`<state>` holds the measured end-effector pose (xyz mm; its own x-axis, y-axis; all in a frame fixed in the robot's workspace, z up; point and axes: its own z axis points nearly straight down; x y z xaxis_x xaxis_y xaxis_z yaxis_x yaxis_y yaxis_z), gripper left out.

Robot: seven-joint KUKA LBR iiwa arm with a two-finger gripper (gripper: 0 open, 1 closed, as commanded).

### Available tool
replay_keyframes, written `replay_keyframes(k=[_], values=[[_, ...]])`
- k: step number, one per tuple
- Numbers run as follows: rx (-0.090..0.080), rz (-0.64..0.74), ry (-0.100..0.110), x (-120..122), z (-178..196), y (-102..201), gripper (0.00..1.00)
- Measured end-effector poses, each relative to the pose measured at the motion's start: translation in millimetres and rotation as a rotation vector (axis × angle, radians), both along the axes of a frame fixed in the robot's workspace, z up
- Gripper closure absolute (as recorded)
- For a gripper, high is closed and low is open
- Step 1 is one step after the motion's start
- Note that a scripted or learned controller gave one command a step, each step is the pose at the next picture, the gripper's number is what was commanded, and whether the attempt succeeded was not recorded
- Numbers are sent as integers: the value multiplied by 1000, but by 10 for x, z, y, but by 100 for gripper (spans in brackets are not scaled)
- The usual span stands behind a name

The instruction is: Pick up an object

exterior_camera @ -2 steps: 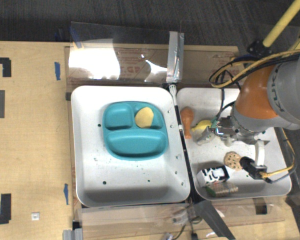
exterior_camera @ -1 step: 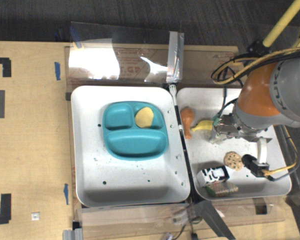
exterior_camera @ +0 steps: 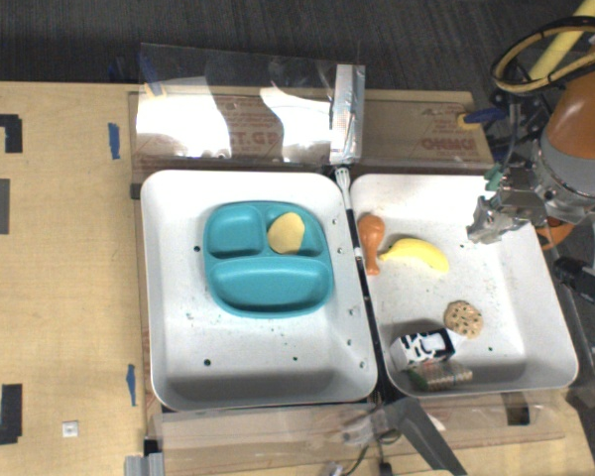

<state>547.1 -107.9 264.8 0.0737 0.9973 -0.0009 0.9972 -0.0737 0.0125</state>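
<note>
Hovering hand (nothing held) near banana

Teal tray; yellow banana; orange drumstick; speckled tan cookie; white bins; tan surface.

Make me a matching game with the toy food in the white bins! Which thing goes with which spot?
Things:
1. yellow plastic banana
2. round speckled cookie
3. yellow round potato-like toy
4. orange plastic drumstick

Spots:
A. on the teal divided plate
B. against the right bin's left wall
C. middle of the right bin
D. just below the banana

Pairs: 1-C, 2-D, 3-A, 4-B
</note>
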Motion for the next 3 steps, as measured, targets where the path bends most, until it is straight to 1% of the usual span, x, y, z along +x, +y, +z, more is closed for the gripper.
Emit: replay_keyframes(k=[1,2,3], values=[[1,236,14,-254,-33,2,100],[0,482,13,-671,191,211,100],[-3,778,12,-666,186,259,100]])
